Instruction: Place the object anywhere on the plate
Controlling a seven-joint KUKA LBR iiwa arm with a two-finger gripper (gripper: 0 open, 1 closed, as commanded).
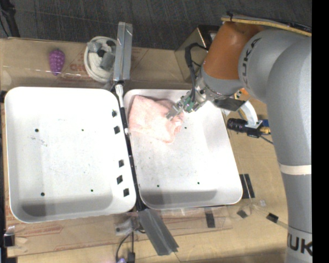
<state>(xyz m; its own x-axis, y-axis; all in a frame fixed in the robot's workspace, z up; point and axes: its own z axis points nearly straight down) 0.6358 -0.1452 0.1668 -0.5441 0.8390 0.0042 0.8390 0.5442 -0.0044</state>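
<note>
Roughly, big to small:

Arm (pixel 279 86): grey KUKA w/ orange band, reaching in from right side of bench, wrist tipped down over far edge of right bin.

Left bin (pixel 22 147): white, shallow, left half of bench. No plate that I can make out in it.

Right bin (pixel 208 163): white, shallow. Holds the task obj in its far-left corner.

Pink object (pixel 148 119): soft, crumpled, cloth-like lump, far-left corner of right bin, pressed close to wall beside the divider. Resting on bin floor as far as I can tell.

Gripper (pixel 178 109): at the obj's right edge, touching or just over it. Fingers too small and blurred; can't tell if spread or pinched, or if any cloth is between them.

Purple item (pixel 56 61): small, on bench beyond far-left corner of left bin. Not involved.

Risks (judgement):
- thin edge pinch → limp material slips out on lift.
- obj tight to corner wall → finger may strike wall or divider.
- floppy drape → may drag on bin rim in transfer.
- plate not identified → drop target unclear; release could land off-target.
</note>
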